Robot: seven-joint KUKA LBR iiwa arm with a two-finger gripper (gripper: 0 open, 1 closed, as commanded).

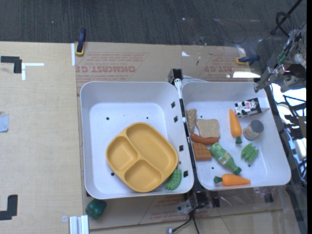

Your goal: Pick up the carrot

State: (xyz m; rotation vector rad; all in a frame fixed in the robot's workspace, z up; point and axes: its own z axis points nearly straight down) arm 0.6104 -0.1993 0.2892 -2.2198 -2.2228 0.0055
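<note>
Right bin (273,145) holds two carrots. One carrot (235,123) stands near upright in the view at about 1 o'clock from the bin's middle, green stub toward 6, just beside a grey round can (253,129) on its 3 o'clock side and below a small black-and-white box (246,107). Second carrot (233,180) lies flat along the bin's 6 o'clock wall, green end pointing to 9, with a green bottle (225,157) just above it at 11. Bread slice (208,127), sausage (204,139), waffle (201,151) and a green leafy piece (249,152) fill the rest. Left bin (92,130) has a yellow tray (141,156) and a green veg (174,179) at the tray's 4 o'clock.

Gripper (273,74) sits at the right bin's 1 o'clock corner, over the rim, well apart from both carrots; too blurred and cluttered to tell whether it is open or closed. Nothing visibly held.

Handling judgement: both look like toy plastic food, so likely light, stiff, smooth and a bit slippery, tapered so a pinch near the tip may squirt it out. Best hold is across the thick middle, fingers square to the long axis. Bottom carrot looks the easier one: clear on its 12 side, though close to the wall at 6. Upper carrot is crowded by the can, so finger room on its 3 o'clock side is tight.
</note>
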